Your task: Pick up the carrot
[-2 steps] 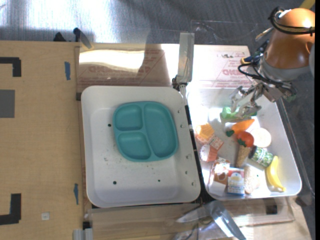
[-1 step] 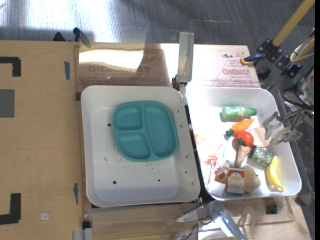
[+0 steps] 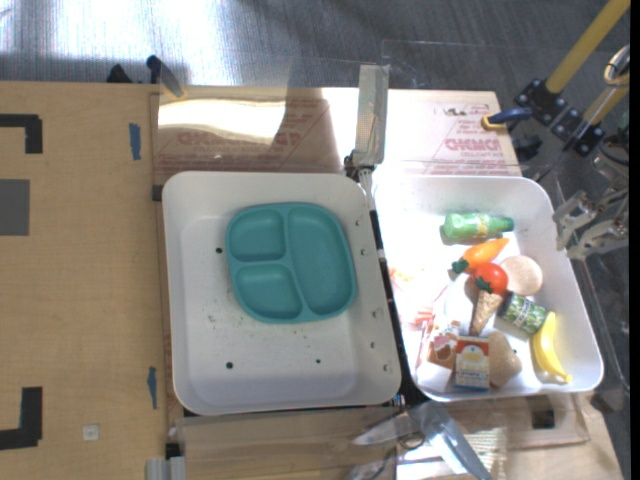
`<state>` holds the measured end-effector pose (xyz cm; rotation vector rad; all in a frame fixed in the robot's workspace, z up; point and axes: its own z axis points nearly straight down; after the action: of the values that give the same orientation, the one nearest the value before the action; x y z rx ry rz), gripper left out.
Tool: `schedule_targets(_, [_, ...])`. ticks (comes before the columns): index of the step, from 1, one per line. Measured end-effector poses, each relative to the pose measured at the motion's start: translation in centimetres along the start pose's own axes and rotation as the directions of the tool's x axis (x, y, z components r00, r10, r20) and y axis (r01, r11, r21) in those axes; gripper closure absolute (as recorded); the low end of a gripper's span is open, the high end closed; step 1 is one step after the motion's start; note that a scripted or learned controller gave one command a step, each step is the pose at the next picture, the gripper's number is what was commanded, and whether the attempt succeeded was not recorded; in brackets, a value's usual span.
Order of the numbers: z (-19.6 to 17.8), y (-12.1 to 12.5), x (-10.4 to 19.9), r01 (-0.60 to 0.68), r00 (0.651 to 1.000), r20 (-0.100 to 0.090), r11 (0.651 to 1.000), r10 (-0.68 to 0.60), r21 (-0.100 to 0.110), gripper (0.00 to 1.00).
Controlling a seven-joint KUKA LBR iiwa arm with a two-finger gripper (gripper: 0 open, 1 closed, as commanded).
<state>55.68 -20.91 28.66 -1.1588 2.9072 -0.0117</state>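
Although visible at the far right, well apart from the carrot [image 3: 485, 252] and outside the right bin [image 3: 586, 320], cannot tell how far the gripper [image 3: 588, 226] is open. Saw nothing held in it. Saw no contact with any item in the bins.

Located the carrot in the upper middle of the right bin, lying at a slant with its orange body up and to the right and its green top down and to the left.

Recorded the following against the carrot:
- Green bottle [image 3: 477, 227] just above, lying on its side.
- Red tomato-like item [image 3: 491, 279] just below, touching or nearly so.
- Pale round item [image 3: 522, 273] just below and to the right.
- Green can [image 3: 524, 315] further below and to the right.
- Yellow banana [image 3: 547, 353] well below and to the right, near the bin wall.
- Small carton [image 3: 470, 361] well below, at the bin's near side.
- Left bin [image 3: 172, 268] well to the left, bearing 1 teal plate [image 3: 290, 261] with 3 compartments.

Checked for writing. Found red printed lettering [image 3: 470, 146] on the cardboard above the carrot, behind the right bin; appears upside down, and could not read it with confidence. Found coloured labels on the carton and can; too small to read.
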Motion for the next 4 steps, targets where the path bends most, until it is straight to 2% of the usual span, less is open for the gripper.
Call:
schedule_targets(1, [10.0, -4.8, -3.5, -0.073, 0.997, -0.007, 0.997, 0.073, -0.018, 1.0])
schedule_targets(2, [1.0, -6.8, -5.3, 0.124, 0.992, 0.002, 0.992, -0.124, 0.001, 1.0])
schedule_targets(3, [4.4, -8.6, -7.2, 0.247, 0.969, 0.002, 0.969, -0.247, -0.007, 1.0])
schedule_targets(4, [-0.5, -8.7, -7.2, 0.551, 0.835, 0.004, 0.835, -0.551, -0.002, 1.0])
